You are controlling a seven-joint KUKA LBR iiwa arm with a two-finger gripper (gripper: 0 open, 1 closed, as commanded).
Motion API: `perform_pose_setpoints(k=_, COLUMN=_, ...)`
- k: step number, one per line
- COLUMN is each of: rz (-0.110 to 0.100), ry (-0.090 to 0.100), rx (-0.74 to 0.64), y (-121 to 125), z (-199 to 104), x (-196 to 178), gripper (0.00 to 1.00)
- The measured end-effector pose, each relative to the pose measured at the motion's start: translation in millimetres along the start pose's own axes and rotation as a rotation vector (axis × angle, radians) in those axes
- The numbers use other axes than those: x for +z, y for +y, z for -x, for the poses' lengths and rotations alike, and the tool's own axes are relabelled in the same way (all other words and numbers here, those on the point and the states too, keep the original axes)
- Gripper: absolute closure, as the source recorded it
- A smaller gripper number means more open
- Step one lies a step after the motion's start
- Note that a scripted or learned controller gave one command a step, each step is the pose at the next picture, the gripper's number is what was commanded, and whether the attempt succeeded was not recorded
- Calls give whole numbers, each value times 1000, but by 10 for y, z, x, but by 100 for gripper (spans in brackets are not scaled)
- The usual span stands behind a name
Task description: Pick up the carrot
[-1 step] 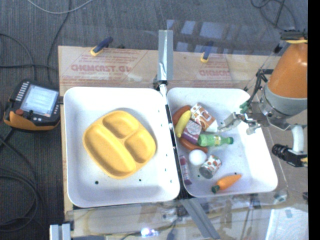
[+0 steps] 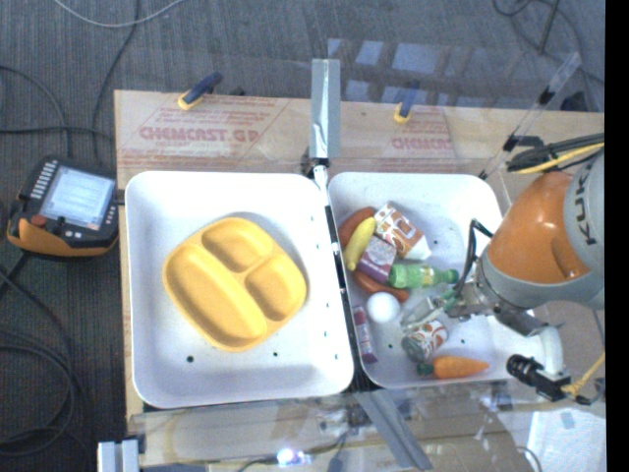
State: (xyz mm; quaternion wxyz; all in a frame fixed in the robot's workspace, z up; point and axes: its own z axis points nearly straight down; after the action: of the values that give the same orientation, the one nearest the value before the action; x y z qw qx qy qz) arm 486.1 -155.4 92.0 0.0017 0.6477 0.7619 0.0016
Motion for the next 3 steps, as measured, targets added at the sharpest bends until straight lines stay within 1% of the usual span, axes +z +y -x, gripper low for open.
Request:
perform_pose_setpoints(k=1, rz=-7, ry=-1, rx=-9, y=1307, z=263, x=-42, gripper=0)
perform_pose_setpoints(k=2, rz=-8, ry=3, rx=-196, y=298, z=16, x=-629, gripper=0)
perform_pose_setpoints(k=3, rz=-7, ry=3, rx=-402, y=996, z=-595, x=-1113, gripper=0)
